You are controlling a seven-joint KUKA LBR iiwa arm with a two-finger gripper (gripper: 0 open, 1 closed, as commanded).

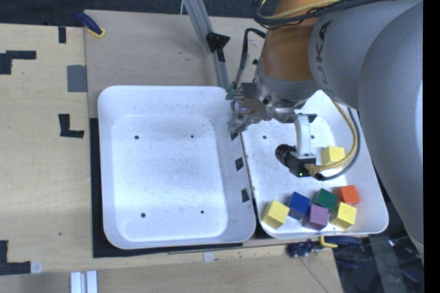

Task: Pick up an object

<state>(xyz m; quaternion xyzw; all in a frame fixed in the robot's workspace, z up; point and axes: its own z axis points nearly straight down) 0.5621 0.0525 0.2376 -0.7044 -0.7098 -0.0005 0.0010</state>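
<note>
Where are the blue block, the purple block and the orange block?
Blue block [299,204]: camera view, its top face.
Purple block [318,216]: camera view, its top face.
Orange block [349,194]: camera view, its top face.

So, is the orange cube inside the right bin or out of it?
Inside. The orange cube rests on the floor of the right bin, beside the green cube.

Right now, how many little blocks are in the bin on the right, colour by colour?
yellow blocks: 3
blue block: 1
purple block: 1
green block: 1
orange block: 1
Total: 7, all in the right bin
</note>
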